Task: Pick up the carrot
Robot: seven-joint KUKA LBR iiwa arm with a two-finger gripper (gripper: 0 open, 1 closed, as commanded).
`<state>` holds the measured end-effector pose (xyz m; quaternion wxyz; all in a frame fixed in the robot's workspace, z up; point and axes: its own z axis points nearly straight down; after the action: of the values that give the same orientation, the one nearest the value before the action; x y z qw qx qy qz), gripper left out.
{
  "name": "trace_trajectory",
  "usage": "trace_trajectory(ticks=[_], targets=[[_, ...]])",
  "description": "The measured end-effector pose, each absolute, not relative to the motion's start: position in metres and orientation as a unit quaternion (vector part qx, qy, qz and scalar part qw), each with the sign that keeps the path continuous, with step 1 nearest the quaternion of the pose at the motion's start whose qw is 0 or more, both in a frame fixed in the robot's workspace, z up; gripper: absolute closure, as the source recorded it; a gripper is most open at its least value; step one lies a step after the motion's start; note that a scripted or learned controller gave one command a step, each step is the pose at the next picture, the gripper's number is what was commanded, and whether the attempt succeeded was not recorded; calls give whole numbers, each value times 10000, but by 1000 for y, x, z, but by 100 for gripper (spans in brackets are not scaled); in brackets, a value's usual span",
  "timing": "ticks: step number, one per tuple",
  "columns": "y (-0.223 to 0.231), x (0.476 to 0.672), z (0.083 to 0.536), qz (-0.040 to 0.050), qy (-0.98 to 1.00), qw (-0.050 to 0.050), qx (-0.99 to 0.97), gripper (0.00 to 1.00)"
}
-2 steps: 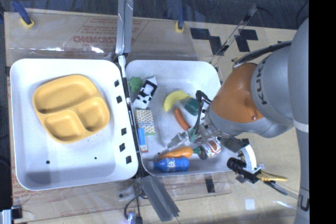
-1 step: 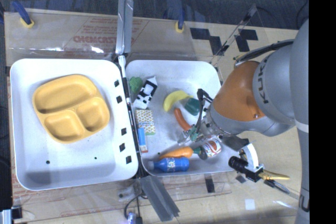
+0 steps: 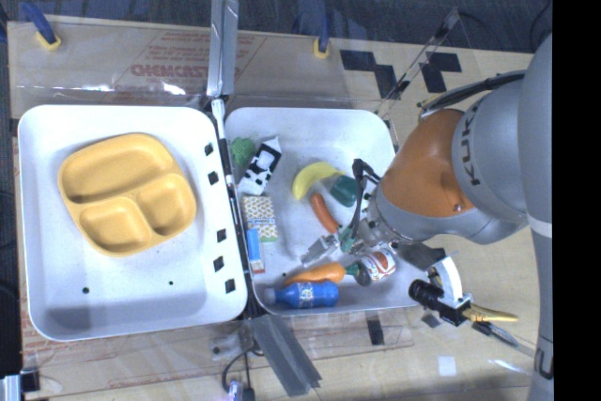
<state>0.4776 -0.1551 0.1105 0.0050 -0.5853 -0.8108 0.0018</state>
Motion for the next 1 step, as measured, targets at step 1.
trace_trajectory(ticks=[1], targets=[[-151,495,88,11,-6723,13,-7403,0]])
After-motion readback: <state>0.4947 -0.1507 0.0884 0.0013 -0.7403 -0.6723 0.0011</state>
